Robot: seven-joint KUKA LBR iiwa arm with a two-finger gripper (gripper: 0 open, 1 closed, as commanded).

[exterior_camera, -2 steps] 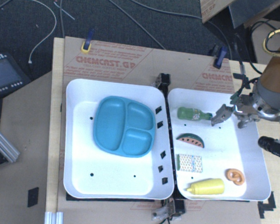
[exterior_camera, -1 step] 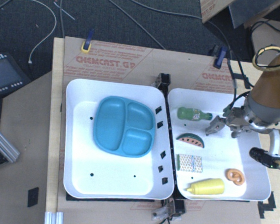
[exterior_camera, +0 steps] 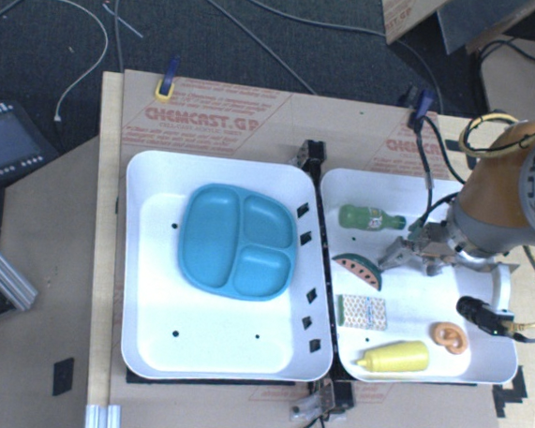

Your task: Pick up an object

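Note:
The right bin point(exterior_camera: 478, 370) holds a green bottle point(exterior_camera: 369, 218) lying at the back and a watermelon slice point(exterior_camera: 357, 269) near its left wall. In front of these lie a speckled white packet point(exterior_camera: 361, 312), a yellow bottle point(exterior_camera: 395, 356) on its side and a small orange pretzel point(exterior_camera: 449, 337). My gripper point(exterior_camera: 412, 253) hangs over the middle of this bin, just right of the watermelon slice and below the green bottle. I see nothing held in it.
A blue divided plate point(exterior_camera: 238, 241) lies in the left bin point(exterior_camera: 149, 272). A black divider with clips point(exterior_camera: 314, 260) runs between the bins. The grey and orange arm point(exterior_camera: 504, 198) covers the right bin's back right part, and black cables point(exterior_camera: 434, 168) trail beside it.

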